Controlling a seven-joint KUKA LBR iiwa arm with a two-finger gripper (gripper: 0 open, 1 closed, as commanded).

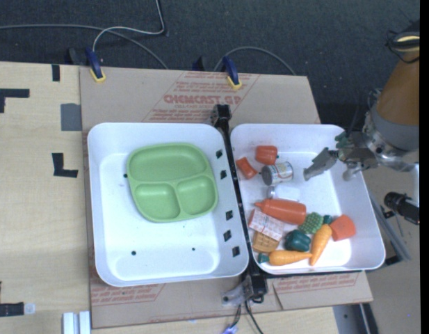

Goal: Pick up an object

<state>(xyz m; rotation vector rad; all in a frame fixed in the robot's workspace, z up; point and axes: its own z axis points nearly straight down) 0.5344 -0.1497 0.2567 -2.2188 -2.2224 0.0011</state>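
Note:
The right bin (pixel 353 252) holds a heap of toy food. An orange-red can (pixel 265 154), a small red piece (pixel 245 167) and a silver tin (pixel 277 172) lie at its far left. Toward the front lie a red bottle (pixel 280 209), a printed carton (pixel 264 229), a green knobbly piece (pixel 312 223), a dark teal item (pixel 296 241), two carrots (pixel 320 243) (pixel 289 258) and a red-orange block (pixel 343 227). My gripper (pixel 334 167) hangs over the bin's far right part, open, with nothing between its fingers. It is right of the silver tin and apart from it.
The left bin (pixel 110 207) carries a green divided plate (pixel 172 181). A black divider with clips (pixel 231 186) runs between the bins. Both bins rest on cardboard (pixel 193 96) clamped at the back edge. Cables trail behind the bench.

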